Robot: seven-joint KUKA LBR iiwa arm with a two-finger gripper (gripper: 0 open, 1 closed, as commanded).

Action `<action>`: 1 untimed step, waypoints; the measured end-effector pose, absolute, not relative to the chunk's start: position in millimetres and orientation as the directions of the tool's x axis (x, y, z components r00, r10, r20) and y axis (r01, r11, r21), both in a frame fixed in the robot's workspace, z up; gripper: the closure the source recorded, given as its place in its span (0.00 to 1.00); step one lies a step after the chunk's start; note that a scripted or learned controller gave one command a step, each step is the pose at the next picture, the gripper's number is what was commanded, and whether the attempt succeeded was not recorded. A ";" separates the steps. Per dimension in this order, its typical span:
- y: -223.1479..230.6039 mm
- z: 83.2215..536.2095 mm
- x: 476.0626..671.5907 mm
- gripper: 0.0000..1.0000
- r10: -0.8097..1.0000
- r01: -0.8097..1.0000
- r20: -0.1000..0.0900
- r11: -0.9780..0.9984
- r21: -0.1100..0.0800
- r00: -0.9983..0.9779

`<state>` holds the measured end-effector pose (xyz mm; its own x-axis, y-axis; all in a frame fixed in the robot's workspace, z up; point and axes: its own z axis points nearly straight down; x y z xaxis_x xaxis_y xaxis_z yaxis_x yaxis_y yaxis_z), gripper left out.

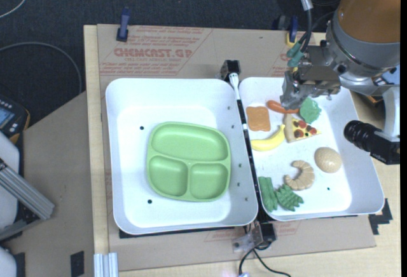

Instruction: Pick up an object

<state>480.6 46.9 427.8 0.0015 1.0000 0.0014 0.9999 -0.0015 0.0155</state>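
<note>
**Toy food lay in the right bin under the gripper**

The toy food filled the right bin (362, 196): toast (258, 118), banana (268, 140), pizza slice (299, 129), croissant (301, 175), a tan bun (328, 159) and green beans (280, 196). The gripper (294, 103) hung low beside a green leaf (310, 110) and a red sausage (275, 105); whether its tool was apart or together could not be told. A green divided plate (189, 161) sat in the left bin (124, 142).
</note>
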 end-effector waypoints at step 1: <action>1.7 321.9 478.0 1.00 1.000 1.000 -0.002 -0.007 -0.011 0.006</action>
